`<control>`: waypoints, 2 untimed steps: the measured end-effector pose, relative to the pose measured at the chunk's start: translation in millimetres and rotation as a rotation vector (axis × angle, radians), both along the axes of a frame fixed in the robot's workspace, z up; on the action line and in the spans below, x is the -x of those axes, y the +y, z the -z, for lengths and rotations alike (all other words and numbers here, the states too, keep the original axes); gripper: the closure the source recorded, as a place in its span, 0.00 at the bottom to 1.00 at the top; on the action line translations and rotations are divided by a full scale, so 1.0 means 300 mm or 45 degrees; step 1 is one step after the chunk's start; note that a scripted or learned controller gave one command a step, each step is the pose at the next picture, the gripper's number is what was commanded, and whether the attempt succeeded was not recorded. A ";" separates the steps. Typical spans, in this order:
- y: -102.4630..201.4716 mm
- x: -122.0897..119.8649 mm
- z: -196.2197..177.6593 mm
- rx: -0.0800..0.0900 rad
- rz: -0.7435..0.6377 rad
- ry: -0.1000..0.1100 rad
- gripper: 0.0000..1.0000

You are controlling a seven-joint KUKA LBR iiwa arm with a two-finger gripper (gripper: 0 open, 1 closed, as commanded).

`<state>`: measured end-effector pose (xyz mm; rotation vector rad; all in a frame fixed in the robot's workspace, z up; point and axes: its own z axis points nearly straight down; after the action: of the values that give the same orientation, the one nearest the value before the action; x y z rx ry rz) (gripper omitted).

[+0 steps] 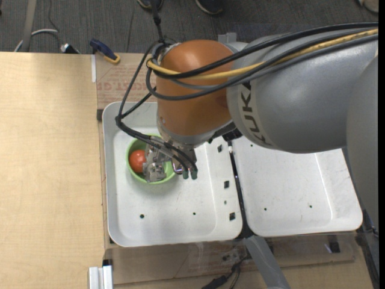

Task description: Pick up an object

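Grey KUKA arm with orange wrist band reaches in from the right, wrist pointing down over the left shallow white plastic bin (162, 221), two-finger gripper (157, 168) lowered into one round green plastic bowl (142, 174). One red ball (137, 159) sits in the bowl's left side, beside the gripper. Grip state: can't tell. Two bins total, right white bin (301, 203) adjacent.

Left bin (156, 227): white, with small black dots. Inside it, bowl (157, 176): lime green. In the bowl, ball (138, 159): red-orange. Above the bowl, arm (301, 95): grey, with an orange band (192, 89) and black and yellow cables (271, 62). Left of the bin, bench (48, 161): pale wood grain.
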<state>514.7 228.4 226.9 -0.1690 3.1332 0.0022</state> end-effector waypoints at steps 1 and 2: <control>-0.200 -0.160 0.313 0.002 -0.408 0.003 1.00; 0.002 -0.070 0.297 0.001 -0.080 0.003 1.00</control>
<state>535.8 229.1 137.8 -0.2676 3.1287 0.0011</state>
